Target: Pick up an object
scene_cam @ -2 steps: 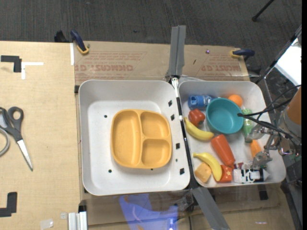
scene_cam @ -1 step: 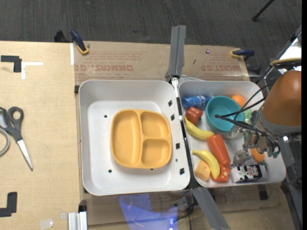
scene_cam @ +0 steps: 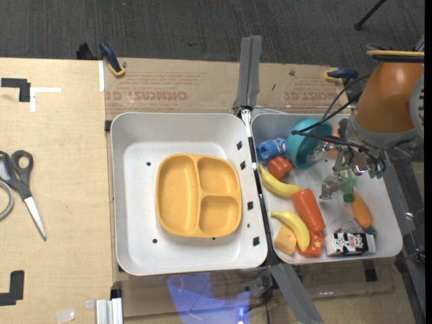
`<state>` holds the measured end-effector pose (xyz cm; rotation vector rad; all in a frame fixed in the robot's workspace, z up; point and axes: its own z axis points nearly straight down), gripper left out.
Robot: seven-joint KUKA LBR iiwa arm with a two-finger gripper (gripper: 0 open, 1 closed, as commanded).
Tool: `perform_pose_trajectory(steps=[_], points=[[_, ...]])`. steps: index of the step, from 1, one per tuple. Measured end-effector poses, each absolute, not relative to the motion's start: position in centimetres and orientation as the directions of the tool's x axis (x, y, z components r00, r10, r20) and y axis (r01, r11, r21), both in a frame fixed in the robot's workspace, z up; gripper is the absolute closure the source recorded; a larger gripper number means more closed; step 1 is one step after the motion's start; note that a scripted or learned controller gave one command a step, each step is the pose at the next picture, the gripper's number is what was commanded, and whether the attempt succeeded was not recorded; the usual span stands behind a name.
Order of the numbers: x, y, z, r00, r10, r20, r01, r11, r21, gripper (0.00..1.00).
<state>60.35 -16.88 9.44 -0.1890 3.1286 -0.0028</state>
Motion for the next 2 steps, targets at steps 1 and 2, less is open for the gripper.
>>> perform_pose_trajectory(steps=[1,2], points=[[58.5,-18.8,9.4,-0.976,-0.219,-0.004,-0.219,0.976,-0.003,0.0],[65.9,-15.0,9.5,-0.994,-0.105,-0.008,-0.105,0.994,-0.001,0.0]])
